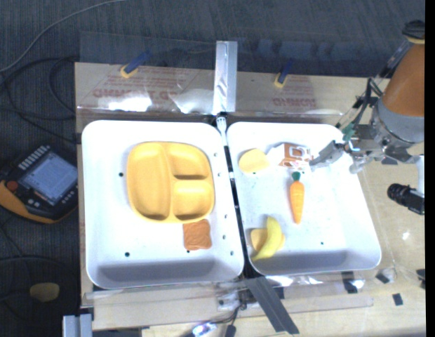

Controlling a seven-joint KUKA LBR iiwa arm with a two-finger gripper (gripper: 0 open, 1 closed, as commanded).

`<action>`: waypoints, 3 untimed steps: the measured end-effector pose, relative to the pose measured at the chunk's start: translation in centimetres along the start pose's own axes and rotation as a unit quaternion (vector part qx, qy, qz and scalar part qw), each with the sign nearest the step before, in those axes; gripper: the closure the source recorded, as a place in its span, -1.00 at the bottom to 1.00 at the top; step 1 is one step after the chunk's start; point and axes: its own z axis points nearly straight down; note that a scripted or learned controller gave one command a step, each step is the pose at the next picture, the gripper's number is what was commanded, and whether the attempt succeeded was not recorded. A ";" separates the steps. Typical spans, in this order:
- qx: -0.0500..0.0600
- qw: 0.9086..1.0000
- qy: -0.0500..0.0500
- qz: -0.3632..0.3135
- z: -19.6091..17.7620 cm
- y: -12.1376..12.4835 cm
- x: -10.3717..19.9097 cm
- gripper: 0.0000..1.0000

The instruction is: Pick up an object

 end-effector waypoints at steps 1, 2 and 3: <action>-0.002 0.999 0.000 -0.041 14.9 0.4 3.7 -1.00; -0.001 0.999 -0.001 -0.041 14.1 0.4 3.7 1.00; 0.000 1.000 -0.002 -0.004 1.2 4.8 11.0 1.00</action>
